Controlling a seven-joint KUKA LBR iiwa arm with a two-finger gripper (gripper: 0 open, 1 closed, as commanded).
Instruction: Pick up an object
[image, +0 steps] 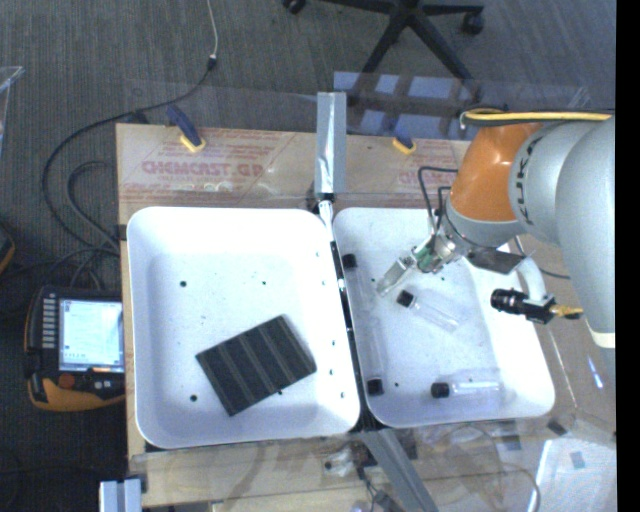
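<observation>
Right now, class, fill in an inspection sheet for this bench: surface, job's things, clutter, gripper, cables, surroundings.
Surface: left bin and right bin, white, side by side on the bench.
Job's things: black ridged block in left bin; two clear vials, one mid-bin, one near the front, in right bin.
Clutter: nothing seen.
Gripper: gripper low over right bin, above the mid-bin vial; grip not clear.
Cables: black cable on floor, left.
Surroundings: handheld pendant left; chair base behind.
</observation>
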